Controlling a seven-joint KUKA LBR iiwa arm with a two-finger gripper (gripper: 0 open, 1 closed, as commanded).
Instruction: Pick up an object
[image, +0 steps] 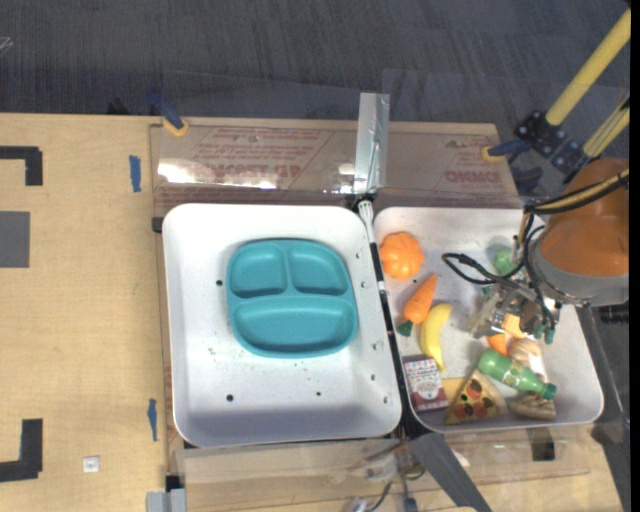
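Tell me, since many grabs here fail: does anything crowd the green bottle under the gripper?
Yes. The green bottle lies in the right bin, just below the gripper, packed among other toys: an orange piece between them, a pizza slice at its left, a brown item below.

The grey arm with its orange band (590, 235) reaches in from the right edge, wrist angled down and leftward, its gripper (505, 312) hanging low over the right side.
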